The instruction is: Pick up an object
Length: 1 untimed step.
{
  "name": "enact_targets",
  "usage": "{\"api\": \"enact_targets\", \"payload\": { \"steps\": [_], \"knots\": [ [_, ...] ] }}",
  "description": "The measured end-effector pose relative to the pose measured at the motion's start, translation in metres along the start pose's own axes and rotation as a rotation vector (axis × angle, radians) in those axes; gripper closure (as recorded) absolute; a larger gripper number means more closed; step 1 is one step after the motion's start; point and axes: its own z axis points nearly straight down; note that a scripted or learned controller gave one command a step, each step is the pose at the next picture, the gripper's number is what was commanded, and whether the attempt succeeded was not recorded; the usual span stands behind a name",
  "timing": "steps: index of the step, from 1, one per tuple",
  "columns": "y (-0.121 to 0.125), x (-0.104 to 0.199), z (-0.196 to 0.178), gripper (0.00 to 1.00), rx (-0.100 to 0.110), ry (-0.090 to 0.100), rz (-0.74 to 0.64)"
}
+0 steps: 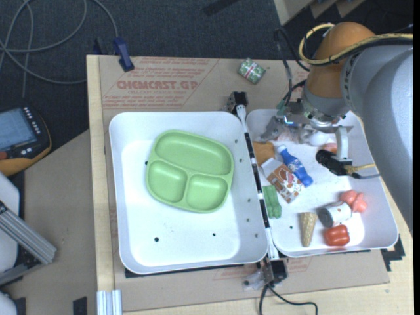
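Note:
My gripper (293, 127) hangs low over the far left corner of the right bin (383, 227), under the orange wrist band. Just in front of it lie a blue bottle (296, 166) and a brown-orange piece (263, 151) by the divider. A printed snack packet (284, 181) lies beside the bottle. Nearer the front are a green stick-like item (272, 203), a tan cone (307, 228), a red object (337, 235), a grey and white cylinder (332, 213) and a pink object (355, 200). Nothing visible is lifted off the bin floor.
The left bin (131, 195) holds a green divided plate (190, 170). A small green and white wrapped object (251, 70) and a blue clip (122, 53) lie on the cardboard behind the bins. The bulky grey arm covers the right bin's far right side.

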Motion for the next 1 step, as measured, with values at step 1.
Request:
{"api": "enact_targets", "payload": {
  "steps": [1],
  "knots": [
    [-0.0001, -0.0005, 0.0004, 0.0, 0.0, 0.001, 0.0]
  ]
}}
